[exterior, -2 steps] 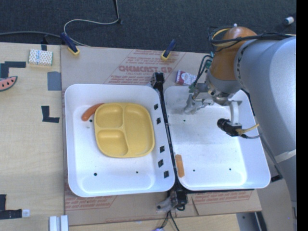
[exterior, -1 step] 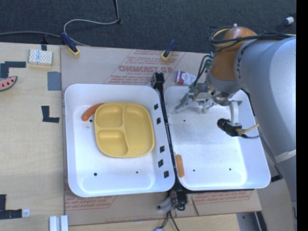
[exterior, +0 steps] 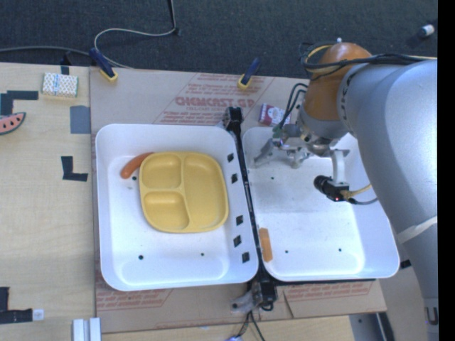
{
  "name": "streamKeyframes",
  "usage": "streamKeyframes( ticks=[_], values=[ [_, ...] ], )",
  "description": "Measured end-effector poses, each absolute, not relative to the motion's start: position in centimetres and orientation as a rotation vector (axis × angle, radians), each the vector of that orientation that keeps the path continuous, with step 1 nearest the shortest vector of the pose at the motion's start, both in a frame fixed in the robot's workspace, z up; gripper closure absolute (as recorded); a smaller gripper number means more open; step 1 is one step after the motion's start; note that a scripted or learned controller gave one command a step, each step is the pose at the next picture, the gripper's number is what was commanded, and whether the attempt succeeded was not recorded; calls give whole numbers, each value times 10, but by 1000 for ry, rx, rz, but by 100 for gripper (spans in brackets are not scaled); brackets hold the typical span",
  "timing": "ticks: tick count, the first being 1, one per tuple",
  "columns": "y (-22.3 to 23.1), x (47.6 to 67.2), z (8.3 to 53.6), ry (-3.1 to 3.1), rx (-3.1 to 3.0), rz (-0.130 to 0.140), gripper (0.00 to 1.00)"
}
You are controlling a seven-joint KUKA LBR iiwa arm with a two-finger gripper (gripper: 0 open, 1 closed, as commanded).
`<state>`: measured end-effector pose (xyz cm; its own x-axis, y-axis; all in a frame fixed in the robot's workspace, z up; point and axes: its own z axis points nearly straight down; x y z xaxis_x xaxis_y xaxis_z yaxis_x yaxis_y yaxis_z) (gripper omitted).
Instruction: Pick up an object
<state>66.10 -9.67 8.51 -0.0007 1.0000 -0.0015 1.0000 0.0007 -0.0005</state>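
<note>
A yellow divided plate (exterior: 183, 191) lies in the left bin (exterior: 121, 261). An orange sausage (exterior: 134, 165) sits against the plate's upper left corner. A small orange stick (exterior: 265, 244) lies along the left wall of the right bin (exterior: 341, 254). My gripper (exterior: 284, 151) hangs low over the far left part of the right bin, under the orange wrist band (exterior: 327, 84). It is well apart from the orange stick and has no object visible in it.
A small wrapped packet (exterior: 269, 114) lies on the cardboard just behind the right bin. The grey arm (exterior: 398, 141) covers the right bin's far right side. Blue-and-yellow clamps (exterior: 104, 64) and cables sit at the back edge, and a spotted block (exterior: 60, 84) rests far left.
</note>
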Motion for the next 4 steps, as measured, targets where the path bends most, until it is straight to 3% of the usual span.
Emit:
streamKeyframes(
  ticks=[1,2,3,4],
  values=[
    [-97,662,96,2222,2216,-1,100],
    [-97,662,96,2221,2216,-1,0],
    [-96,662,105,2223,2216,0,100],
    [-96,661,105,2223,2216,-1,0]
  ],
)
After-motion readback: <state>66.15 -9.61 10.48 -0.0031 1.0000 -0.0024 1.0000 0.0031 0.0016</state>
